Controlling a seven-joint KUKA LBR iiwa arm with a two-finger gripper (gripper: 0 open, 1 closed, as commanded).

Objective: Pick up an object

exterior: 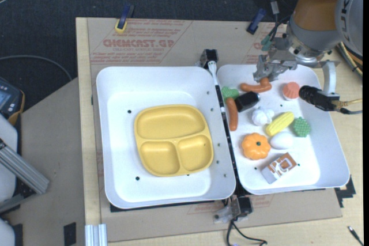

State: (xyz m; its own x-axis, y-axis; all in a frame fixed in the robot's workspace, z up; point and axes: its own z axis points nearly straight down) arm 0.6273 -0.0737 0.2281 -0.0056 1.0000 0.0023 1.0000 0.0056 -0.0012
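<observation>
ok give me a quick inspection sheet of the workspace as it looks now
surface: bench with two white bins, left bin and right bin, side by side
job's things: in right bin, toy sausage, carrot, corn, pumpkin, egg, broccoli, small box
clutter: yellow divided tray in left bin
grippers: gripper low over the sausage; whether it holds anything cannot be told
cables: wires at arm and below bench front
surroundings: dark floor, blue clamps at bench back
</observation>
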